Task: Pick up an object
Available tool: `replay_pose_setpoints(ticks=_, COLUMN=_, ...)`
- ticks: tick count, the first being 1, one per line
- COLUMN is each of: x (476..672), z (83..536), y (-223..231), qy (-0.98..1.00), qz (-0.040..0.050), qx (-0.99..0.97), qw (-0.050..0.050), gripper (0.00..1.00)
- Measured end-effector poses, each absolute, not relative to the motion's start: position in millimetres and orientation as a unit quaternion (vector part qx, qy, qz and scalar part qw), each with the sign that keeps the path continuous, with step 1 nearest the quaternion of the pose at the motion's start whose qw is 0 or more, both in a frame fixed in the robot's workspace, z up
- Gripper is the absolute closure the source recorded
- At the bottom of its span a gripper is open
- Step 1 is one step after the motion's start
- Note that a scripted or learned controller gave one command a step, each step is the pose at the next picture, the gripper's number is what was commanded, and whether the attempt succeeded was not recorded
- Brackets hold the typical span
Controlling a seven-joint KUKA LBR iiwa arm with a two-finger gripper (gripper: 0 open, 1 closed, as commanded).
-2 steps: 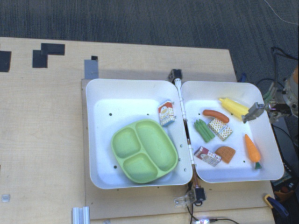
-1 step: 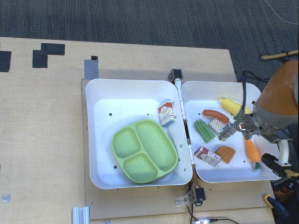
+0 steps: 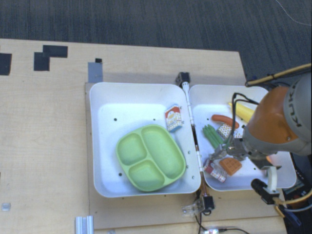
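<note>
You're at the approach step: gripper [image 3: 218, 156] low in right bin [image 3: 288, 178], waffle [image 3: 230, 166] just beside jaws; can't tell their state. Next: centre, close.

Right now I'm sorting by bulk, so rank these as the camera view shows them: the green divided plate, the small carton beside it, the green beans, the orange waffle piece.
1. green divided plate
2. small carton
3. green beans and orange waffle piece: too alike to rank; the arm partly covers the waffle.

Orange waffle-like piece [image 3: 230, 166], flat, right bin [image 3: 287, 179], possibly ungrasped
</note>
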State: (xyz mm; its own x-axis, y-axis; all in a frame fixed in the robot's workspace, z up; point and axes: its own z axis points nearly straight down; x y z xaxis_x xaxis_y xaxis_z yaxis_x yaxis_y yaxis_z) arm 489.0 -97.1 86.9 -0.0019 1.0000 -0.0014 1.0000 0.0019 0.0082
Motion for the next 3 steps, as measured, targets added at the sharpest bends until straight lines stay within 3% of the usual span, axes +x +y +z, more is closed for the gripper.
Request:
replay_pose_setpoints(ticks=1, x=491.3, z=98.3, y=-96.7, qy=0.708, qz=0.0043, qx=0.706, qw=0.005, gripper=1.0)
replay_pose_setpoints(ticks=2, x=491.1, z=98.2, y=-96.8, qy=0.708, qz=0.0042, qx=0.706, qw=0.005, gripper=0.0)
replay_pose_setpoints(ticks=3, x=492.6, z=108.8, y=-96.2, qy=0.708, qz=0.0055, qx=0.706, qw=0.006, gripper=1.0)
